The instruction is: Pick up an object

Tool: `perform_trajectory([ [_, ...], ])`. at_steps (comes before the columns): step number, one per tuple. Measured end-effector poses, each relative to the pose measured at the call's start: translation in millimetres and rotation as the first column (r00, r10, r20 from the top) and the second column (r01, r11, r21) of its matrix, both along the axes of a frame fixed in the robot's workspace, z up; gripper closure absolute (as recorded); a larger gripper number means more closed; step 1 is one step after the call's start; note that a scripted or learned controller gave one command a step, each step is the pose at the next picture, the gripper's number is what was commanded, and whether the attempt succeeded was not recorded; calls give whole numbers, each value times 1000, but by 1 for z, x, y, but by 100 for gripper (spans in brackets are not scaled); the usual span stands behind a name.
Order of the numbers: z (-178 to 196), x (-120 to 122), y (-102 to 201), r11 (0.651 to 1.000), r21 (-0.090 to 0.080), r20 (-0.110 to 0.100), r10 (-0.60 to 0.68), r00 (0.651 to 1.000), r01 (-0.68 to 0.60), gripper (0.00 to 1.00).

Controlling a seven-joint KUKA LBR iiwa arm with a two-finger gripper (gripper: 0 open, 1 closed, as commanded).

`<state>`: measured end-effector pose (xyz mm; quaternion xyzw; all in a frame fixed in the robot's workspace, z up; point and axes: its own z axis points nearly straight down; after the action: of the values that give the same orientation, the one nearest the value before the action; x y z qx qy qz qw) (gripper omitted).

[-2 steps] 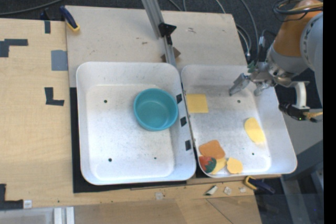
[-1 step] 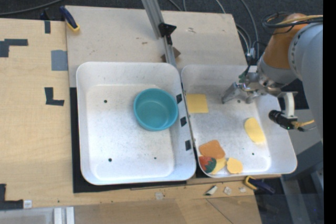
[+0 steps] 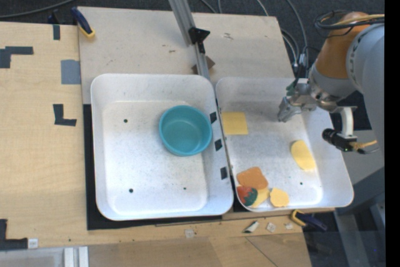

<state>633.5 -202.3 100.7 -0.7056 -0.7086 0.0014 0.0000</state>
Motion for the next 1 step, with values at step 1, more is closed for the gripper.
perform_trajectory([
  [1,63,-3,-2,1000,0,7,-3,1000,3,100],
])
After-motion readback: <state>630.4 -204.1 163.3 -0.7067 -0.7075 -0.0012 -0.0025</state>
